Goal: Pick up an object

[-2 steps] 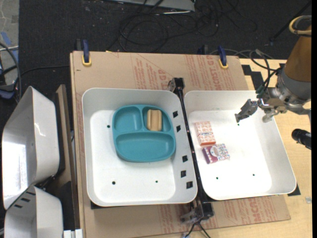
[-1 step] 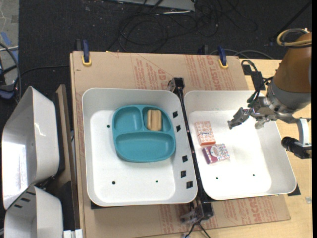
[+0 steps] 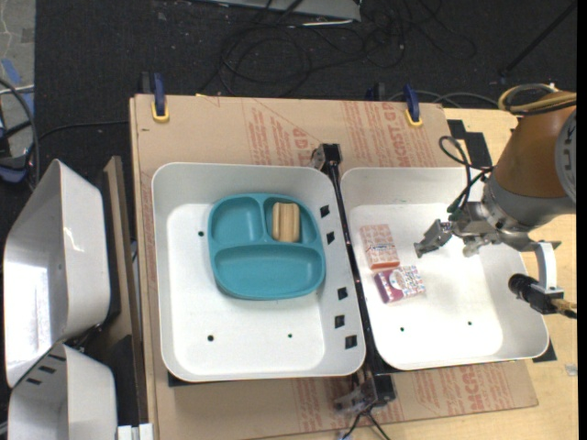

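Two white bins sit side by side on the brown bench (image 3: 275, 136). From where I stand the arm (image 3: 541, 168) comes in from the right, and the frame edge cuts off most of its grey body, so what I get is the orange band and the wrist hanging over the right bin (image 3: 440, 337).

Its gripper (image 3: 431, 242) is a dark, tangled shape of metal and cable, hard to read; I cannot tell how the pincer stands, apart or together. It hangs above the bin floor, just right of the packets, and nothing sits between its tips that I can make out.

In the left bin (image 3: 183, 319) lies a teal tray (image 3: 257, 269) with three compartments. A tan block (image 3: 286, 222) rests in its upper right compartment.

Near the right bin's left wall lie two flat packets. The upper packet (image 3: 377, 244) is pale with reddish print. The lower packet (image 3: 401, 284) is red and purple, tilted, and just below the first. Their lettering is too small to read.
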You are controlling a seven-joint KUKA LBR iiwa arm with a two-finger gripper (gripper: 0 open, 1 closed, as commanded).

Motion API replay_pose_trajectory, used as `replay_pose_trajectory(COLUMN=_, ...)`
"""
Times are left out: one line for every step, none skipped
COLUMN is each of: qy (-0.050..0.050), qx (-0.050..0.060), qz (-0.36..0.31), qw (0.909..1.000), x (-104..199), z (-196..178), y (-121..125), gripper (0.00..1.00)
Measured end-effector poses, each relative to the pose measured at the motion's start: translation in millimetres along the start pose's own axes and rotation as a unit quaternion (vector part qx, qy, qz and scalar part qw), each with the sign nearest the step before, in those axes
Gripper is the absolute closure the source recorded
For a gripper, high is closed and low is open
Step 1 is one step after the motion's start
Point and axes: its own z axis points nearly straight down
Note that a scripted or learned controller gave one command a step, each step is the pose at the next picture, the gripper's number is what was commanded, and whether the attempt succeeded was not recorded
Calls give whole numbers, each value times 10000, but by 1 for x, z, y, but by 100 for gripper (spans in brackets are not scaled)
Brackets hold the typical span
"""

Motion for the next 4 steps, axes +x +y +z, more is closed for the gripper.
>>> replay_pose_trajectory(qy=-9, qx=-34, qz=-6, qw=10000, x=0, z=-13, y=2, gripper=100)
replay_pose_trajectory(qy=-17, qx=-59, qz=-3, qw=10000, x=-10, z=-62, y=3, gripper=100)
replay_pose_trajectory(qy=-15, qx=-56, qz=-28, qw=10000, x=-10, z=-99, y=4, gripper=100)
replay_pose_trajectory(qy=3, qx=-30, qz=-54, qw=10000, x=42, z=-87, y=19, gripper=100)
